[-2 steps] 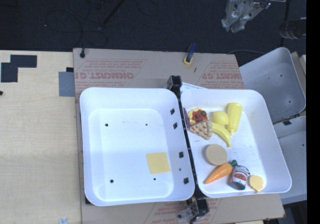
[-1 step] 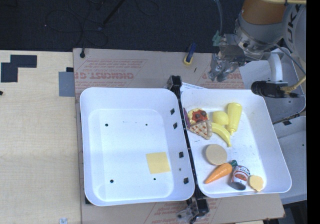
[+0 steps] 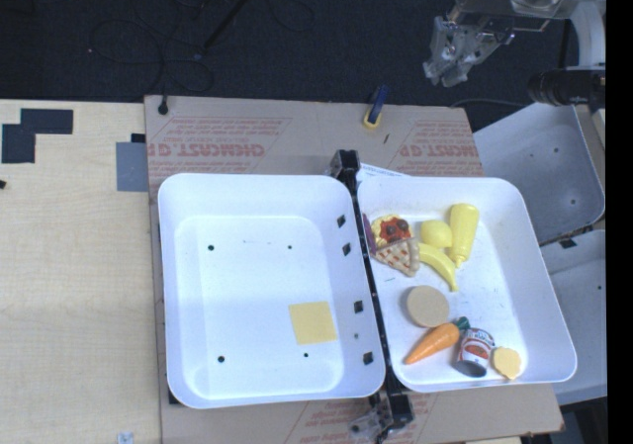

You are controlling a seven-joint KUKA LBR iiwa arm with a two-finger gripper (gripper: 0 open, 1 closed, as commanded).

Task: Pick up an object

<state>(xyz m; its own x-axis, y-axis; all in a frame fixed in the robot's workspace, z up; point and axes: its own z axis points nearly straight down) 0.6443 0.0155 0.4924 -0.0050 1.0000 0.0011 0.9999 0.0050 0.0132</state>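
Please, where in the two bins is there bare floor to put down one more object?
The left bin has bare floor all around the yellow square, mostly above and left of it. The right bin is crowded from waffle down to carrot; only its right strip is bare.

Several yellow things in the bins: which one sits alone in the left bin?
The flat yellow square, lying in the left bin near its lower right. The yellow bottle, banana and other yellow pieces lie in the right bin.

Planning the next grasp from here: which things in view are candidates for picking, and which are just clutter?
Candidates: yellow square in left bin; pizza slice, banana, yellow bottle, tan disc, carrot, small jar in right bin.

Clutter: blue-yellow clip, cardboard, floor cables.
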